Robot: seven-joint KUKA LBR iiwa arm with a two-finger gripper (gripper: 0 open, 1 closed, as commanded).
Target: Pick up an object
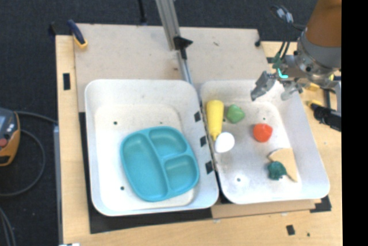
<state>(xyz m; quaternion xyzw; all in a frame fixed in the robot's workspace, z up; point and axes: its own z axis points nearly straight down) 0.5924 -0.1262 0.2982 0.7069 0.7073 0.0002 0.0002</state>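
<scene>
The right bin (305, 141) holds several small objects: a yellow banana-shaped piece (214, 116), a green lump (234, 114), a white ball (224, 142), a red-orange ball (262, 132), a dark green toy (276, 170) and a tan wedge (287, 160). My gripper (275, 89) hangs over the bin's far edge, above and to the right of the green lump. It is open, its two fingers spread, and nothing is between them.
The left bin (103, 101) carries a blue divided plate (161, 163). A metal pole (167, 9) slants down to the gap between the bins. Cables and clips lie along the bench's right side (325, 115).
</scene>
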